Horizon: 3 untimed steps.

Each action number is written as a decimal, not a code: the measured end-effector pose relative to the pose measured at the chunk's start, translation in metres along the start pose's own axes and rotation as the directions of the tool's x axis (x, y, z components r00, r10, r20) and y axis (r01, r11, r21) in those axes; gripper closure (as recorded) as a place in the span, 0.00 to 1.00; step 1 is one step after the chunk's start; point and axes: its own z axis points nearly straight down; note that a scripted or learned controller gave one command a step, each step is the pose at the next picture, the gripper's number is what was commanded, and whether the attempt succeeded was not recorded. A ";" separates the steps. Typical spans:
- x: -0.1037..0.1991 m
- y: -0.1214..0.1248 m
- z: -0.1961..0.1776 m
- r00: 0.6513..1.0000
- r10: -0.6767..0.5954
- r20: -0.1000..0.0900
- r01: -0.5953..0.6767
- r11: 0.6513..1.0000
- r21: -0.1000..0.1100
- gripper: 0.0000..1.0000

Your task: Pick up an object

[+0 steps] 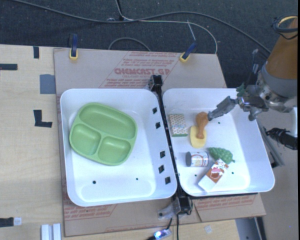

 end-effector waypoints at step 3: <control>0.002 -0.010 0.141 1.000 0.001 -0.001 -0.001 1.000 0.006 0.00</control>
